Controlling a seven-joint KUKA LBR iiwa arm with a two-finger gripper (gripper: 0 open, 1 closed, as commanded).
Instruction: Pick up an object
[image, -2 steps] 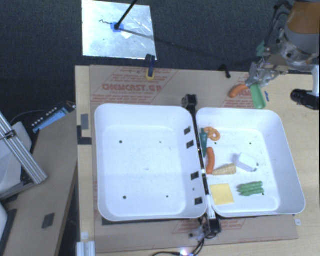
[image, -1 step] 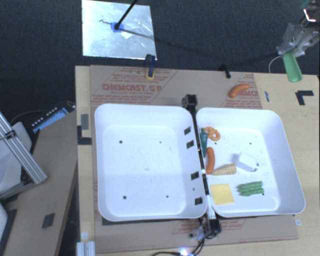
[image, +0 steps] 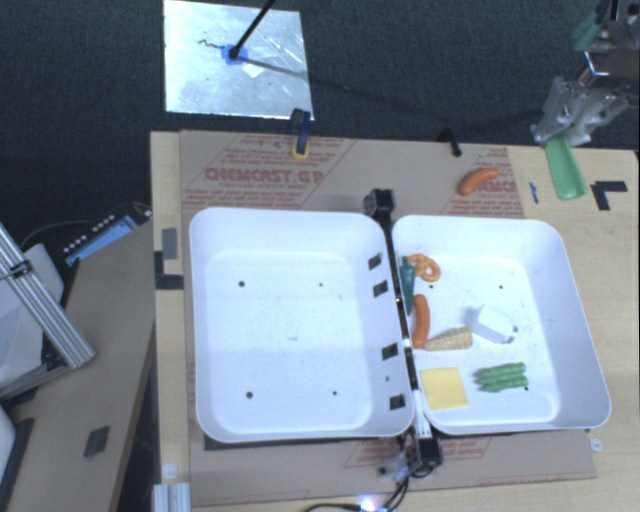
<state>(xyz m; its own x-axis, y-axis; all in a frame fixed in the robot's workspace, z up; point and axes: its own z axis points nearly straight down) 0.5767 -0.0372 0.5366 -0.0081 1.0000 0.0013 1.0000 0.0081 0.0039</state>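
Observation:
My gripper (image: 566, 128) hangs high over the bench's far right corner, beyond the right bin (image: 560, 250). A long green object (image: 566, 170) sticks down from between its fingers, so it is shut on it. Inside the right bin lie an orange pretzel shape (image: 425, 268), a red sausage (image: 421, 318), a tan cone (image: 450, 340), a white block (image: 492, 325), a yellow square (image: 443, 387) and a green bean pod (image: 500, 377).
The left bin (image: 290, 215) sits beside the right one. An orange sausage (image: 478, 181) lies on the cardboard behind the right bin. A yellow and blue clamp (image: 299, 133) stands at the bench's back edge, with a shiny sheet (image: 235, 60) beyond it.

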